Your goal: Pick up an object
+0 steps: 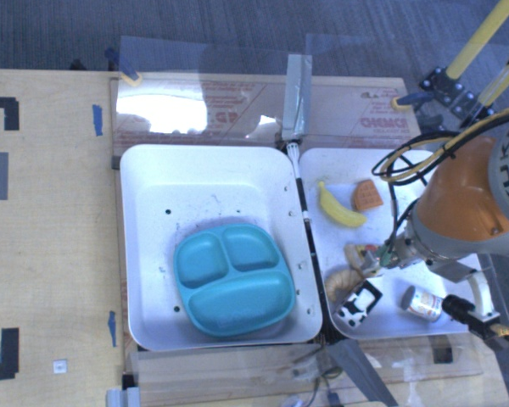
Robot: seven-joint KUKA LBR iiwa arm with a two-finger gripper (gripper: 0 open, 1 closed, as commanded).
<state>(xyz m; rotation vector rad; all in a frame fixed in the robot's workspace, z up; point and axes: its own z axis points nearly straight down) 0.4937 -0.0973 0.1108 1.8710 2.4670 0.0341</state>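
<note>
A blue three-compartment plastic tray (pixel 233 282) lies in the left white bin (pixel 144 227). Right of that tray — in the right white bin (pixel 339 164) — lie a yellow banana (pixel 339 209), an orange block (pixel 367 196) and a black-and-white cube (pixel 359 303). The hand (pixel 382 257) hangs over them — grip cannot be told.

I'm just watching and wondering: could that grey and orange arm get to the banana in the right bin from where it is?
Probably yes. The banana lies flat in the right bin with open floor around it, apart from the orange block beside it. The arm hangs just to its right, with nothing in between.
</note>
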